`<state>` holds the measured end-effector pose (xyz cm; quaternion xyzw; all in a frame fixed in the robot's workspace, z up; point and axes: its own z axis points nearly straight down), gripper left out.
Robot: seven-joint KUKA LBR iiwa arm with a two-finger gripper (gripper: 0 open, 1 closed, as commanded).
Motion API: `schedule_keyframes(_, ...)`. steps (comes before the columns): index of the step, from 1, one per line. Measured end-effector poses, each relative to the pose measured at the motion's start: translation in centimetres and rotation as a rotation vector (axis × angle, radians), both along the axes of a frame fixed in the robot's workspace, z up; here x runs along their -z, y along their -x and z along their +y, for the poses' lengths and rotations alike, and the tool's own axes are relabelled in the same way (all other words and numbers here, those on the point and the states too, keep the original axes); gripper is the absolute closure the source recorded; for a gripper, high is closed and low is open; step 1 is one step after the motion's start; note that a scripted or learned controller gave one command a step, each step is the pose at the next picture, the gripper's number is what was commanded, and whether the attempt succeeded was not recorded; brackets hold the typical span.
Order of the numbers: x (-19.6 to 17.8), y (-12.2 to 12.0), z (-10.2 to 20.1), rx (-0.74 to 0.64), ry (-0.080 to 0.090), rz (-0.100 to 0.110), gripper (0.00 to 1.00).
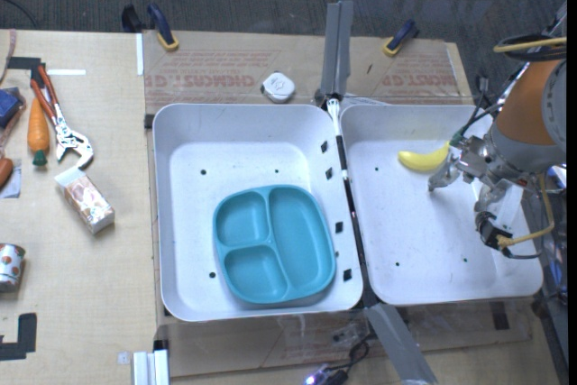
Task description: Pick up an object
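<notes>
Banana (424, 159) near right bin's (397, 279) far edge, jaws (448, 172) just beside it, gap impossible to tell, not holding it; risk of nudging curved fruit aside, closing on nothing.

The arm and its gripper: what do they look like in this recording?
The arm is grey with an orange band above the wrist. The gripper is bare grey metal with thin fingers. Black cables loop round the wrist, and a yellow cable trails off lower down.
</notes>
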<state>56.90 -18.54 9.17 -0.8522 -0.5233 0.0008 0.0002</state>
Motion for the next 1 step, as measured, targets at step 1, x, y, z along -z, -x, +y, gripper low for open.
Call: schedule_keyframes(1, -1.06, -7.83, 4.95, -0.439, 0.001, -0.002, 0.0)
